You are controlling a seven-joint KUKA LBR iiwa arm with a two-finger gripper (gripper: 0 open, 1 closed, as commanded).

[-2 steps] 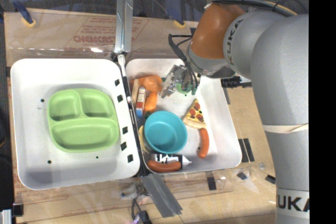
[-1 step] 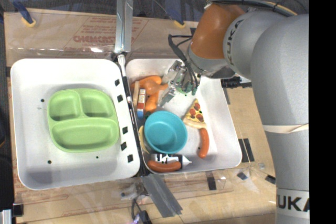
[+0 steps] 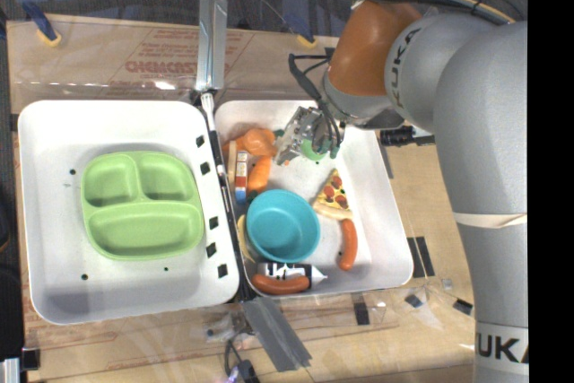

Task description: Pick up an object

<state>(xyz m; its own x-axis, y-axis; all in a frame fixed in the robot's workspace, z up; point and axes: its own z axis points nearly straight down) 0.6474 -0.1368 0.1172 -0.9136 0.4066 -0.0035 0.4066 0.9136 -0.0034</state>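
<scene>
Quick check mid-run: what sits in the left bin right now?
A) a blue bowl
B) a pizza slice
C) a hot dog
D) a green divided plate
D: the green divided plate lies alone in the left bin; the blue bowl is in the right bin.

Arm [image 3: 466, 148]: grey cylindrical casing, orange band [image 3: 368, 45] at 12 o'clock, black cables along wrist, "KU" lettering at 5 o'clock.
</scene>
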